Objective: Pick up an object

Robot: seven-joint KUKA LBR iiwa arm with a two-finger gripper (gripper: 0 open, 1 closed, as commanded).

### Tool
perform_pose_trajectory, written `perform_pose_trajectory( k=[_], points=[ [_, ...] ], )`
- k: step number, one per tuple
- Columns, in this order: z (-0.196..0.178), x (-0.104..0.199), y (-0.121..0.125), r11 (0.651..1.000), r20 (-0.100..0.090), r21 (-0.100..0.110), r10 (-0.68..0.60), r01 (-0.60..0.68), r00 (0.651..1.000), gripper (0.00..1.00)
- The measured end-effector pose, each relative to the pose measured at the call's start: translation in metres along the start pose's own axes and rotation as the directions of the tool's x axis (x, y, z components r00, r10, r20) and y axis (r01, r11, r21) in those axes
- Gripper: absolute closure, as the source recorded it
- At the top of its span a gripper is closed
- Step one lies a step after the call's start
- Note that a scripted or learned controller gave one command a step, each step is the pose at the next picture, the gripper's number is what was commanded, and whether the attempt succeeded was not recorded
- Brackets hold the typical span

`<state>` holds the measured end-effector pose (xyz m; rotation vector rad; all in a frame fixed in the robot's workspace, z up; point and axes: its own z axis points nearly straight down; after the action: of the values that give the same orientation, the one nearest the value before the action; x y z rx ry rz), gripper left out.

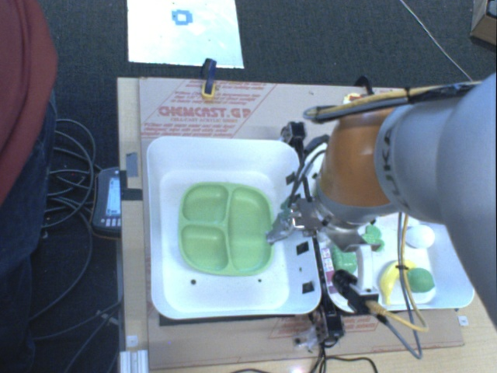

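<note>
Left bin (167, 286) holds a green tray (225, 228); the pincer's (279, 228) opening perhaps hidden, can't tell.

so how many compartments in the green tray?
3. Green tray in the left bin: one upper left, one along the right, one across the bottom left. The gripper overlaps its right edge.

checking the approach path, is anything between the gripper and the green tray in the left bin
Nothing visible stands between them. The gripper is at the right edge of the green tray, which lies flat in the left bin. The arm hangs over the right bin, not across the tray.
</note>
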<state>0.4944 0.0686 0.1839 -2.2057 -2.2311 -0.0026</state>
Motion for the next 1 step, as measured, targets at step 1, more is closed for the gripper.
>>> perform_pose_trajectory(
  k=[1],
  points=[
    [-0.0233,-0.0611,0.0635,1.000,0.007,-0.010,0.014,-0.014,1.000,0.00]
  ],
)
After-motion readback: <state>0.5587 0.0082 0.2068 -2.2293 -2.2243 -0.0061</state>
